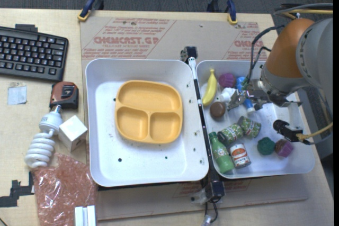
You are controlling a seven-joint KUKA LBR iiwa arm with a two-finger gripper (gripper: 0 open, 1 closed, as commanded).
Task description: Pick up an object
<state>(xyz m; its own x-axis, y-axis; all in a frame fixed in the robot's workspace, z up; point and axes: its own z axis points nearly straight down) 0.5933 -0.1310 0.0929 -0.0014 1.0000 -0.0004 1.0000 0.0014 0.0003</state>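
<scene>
Camera view: we see the gripper (pixel 244 99) low in the right bin (pixel 302 164), near the banana (pixel 210 88); whether its pincer grips anything we cannot tell.

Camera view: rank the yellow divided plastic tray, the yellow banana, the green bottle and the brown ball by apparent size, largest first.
1. Yellow divided plastic tray
2. Yellow banana and green bottle: they look about alike, so I won't rank them.
3. Brown ball
</scene>
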